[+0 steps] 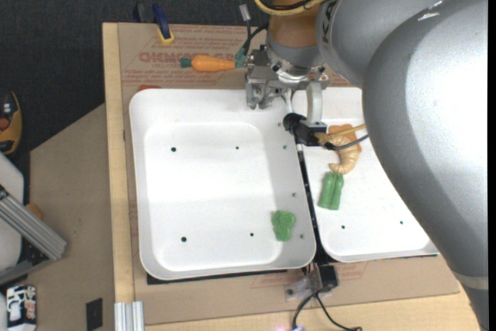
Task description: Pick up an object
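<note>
Claw (pixel 267 93) hangs over the left bin's (pixel 155 167) far rim, finger state indeterminate, nothing seen held; recommend descending squarely over the green toy (pixel 284 225) in that bin's near right corner.

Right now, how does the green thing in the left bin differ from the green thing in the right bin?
The green lump in the left bin is short and knobbly, like a small broccoli floret; the green stick in the right bin is longer and straighter. The lump lies alone near its bin's front right corner; the stick lies just below a tan curved piece. Both are green and lie flat, away from the claw.
</note>
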### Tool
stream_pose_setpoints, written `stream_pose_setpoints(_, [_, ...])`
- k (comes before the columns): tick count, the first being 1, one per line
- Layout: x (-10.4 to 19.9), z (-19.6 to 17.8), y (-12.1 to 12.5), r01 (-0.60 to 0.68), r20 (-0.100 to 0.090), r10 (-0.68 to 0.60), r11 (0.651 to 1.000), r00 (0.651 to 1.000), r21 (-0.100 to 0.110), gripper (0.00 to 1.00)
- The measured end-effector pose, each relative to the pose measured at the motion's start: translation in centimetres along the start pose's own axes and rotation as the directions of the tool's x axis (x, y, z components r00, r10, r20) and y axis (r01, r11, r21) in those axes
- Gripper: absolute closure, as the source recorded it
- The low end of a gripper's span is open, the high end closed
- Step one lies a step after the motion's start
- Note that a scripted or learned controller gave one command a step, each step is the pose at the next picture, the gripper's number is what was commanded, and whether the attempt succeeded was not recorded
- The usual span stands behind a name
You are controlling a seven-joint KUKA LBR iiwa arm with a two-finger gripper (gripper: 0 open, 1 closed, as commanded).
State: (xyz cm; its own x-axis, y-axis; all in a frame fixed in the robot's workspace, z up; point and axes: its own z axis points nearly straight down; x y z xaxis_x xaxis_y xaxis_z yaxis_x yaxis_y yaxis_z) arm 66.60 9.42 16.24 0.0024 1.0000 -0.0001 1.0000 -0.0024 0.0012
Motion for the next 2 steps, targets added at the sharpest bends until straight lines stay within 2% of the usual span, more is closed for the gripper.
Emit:
stream_pose_setpoints(1, [-7.3,-2.4,-2.8,-0.004,0.002,0.004,1.000,1.000,0.003,1.00])
stream_pose_setpoints(2, [3.2,5.4,-6.4,0.008,-0.002,-0.008,1.000,1.000,0.010,1.00])
